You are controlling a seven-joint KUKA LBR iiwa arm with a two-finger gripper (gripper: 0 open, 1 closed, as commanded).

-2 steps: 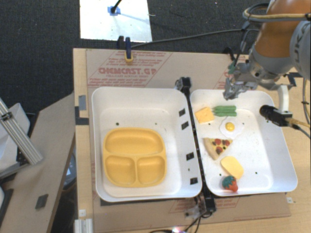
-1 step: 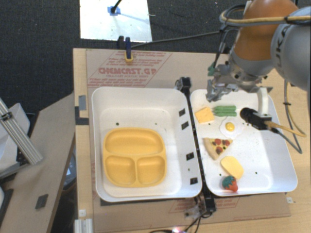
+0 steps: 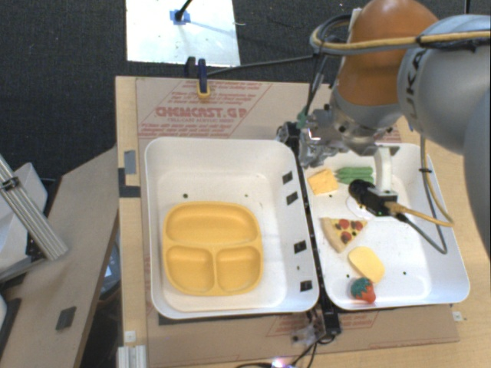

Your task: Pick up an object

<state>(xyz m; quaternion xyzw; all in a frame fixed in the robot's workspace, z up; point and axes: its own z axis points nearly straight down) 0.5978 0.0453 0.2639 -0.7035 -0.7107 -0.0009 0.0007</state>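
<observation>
Your arm [image 3: 449, 75] reaches in from right, gripper [image 3: 308, 150] over right bin's [image 3: 418, 271] far-left corner; grip you cannot tell. Cheese wedge [image 3: 322, 181] just beside, long axis left-right.

The arm [image 3: 453, 83] is a thick, rounded grey casting with a smooth matte skin. Above the wrist sits a bulging orange band [image 3: 380, 60], glossy and dome-like. A loop of black cables [image 3: 324, 35] curls off the band's side, and a thin yellow cable [image 3: 383, 44] runs across it onto the grey link. Below, the wrist [image 3: 360, 125] narrows to a silver-grey metal collar. The tool [image 3: 305, 140] is a dark, compact cluster of parts, its detail too small to make out.
</observation>
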